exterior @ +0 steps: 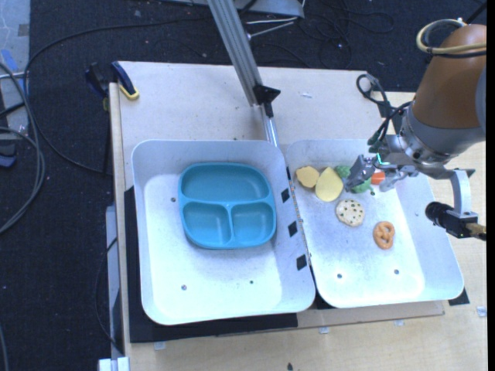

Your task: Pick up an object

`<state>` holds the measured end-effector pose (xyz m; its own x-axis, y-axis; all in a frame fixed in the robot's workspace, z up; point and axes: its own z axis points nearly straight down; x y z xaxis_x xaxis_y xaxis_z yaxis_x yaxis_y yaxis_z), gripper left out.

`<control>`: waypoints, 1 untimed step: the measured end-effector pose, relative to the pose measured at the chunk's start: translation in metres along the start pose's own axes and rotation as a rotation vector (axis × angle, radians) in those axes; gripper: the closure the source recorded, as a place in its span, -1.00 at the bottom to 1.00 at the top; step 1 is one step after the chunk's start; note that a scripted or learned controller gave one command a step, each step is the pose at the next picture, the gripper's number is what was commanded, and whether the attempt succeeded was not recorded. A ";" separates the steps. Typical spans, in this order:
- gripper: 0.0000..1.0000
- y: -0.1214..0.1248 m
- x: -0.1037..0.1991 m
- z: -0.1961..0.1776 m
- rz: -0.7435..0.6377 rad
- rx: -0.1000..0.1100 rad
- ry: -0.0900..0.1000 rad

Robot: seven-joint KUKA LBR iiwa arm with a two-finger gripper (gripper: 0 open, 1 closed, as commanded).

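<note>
In the right bin (402, 280) lie several small food toys. A yellow potato-like piece (307, 177) and a yellow pear-shaped piece (329, 185) sit at its far left. A chocolate-chip cookie (350, 212) lies below them, and an orange pretzel (384, 234) to its right. A green piece (343, 171) and an orange-red piece (377, 178) lie right by my gripper (360, 178), which hangs low over the bin's far side. The gripper body hides what is under it.
The left bin (155, 284) holds a blue three-compartment tray (228, 205). A slanted metal pole (236, 37) rises from between the bins at the back. A black clamp with a yellow tip (124, 83) sits at the bench's far left corner.
</note>
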<state>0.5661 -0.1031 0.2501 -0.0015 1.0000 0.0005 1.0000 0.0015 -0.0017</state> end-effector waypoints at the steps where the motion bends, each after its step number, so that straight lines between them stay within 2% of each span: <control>1: -1.00 0.000 0.000 0.000 0.000 -0.001 0.000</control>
<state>0.5663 -0.1031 0.2504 -0.0015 1.0000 0.0004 1.0000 0.0015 -0.0009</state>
